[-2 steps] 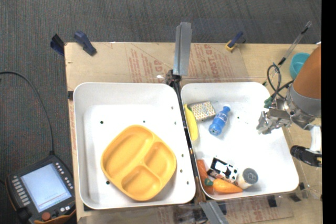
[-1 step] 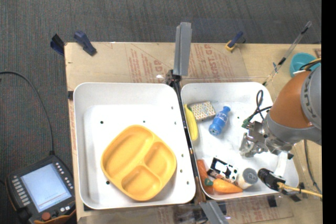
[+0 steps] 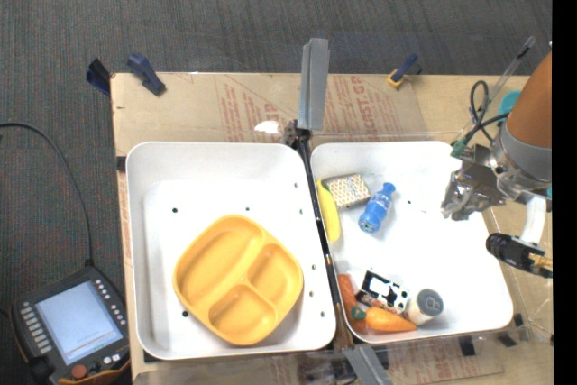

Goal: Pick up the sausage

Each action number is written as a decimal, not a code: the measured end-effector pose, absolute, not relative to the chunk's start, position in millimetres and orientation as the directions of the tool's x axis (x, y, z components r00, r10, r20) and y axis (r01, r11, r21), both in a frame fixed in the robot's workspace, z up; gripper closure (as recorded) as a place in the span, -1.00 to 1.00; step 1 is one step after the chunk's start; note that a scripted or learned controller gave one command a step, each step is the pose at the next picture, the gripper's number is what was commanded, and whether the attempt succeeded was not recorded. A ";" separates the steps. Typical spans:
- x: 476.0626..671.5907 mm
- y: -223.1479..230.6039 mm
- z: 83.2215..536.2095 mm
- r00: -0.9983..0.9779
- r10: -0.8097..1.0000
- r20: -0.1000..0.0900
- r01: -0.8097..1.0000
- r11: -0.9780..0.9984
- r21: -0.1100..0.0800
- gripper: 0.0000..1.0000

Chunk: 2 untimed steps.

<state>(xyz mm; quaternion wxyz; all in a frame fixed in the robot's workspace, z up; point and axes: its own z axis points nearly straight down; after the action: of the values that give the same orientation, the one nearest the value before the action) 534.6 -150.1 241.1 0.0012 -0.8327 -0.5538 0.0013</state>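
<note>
The tool [image 3: 462,205] hung over the right bin [image 3: 469,284] near its right wall; whether it was released or clenched could not be told. The sausage [image 3: 348,291] appeared to be the reddish piece at the bin's lower left corner, against the wall and beside the carrot [image 3: 389,321] and the black-and-white carton [image 3: 382,289]. Judged risk: crowding there could spoil a descent, the wall blocking one side or a neighbour being taken instead. The blue bottle [image 3: 376,207] lay between.
</note>
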 end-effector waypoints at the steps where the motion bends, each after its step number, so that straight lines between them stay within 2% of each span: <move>1: 514.2 -159.2 127.2 0.618 0.786 -0.002 0.786 -0.618 -0.009 1.00; 2: 541.3 -146.2 265.7 0.534 0.845 -0.001 0.845 -0.534 -0.003 1.00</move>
<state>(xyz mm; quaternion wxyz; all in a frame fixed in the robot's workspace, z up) 541.3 -146.2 265.7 0.0010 -0.8759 -0.4825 0.0014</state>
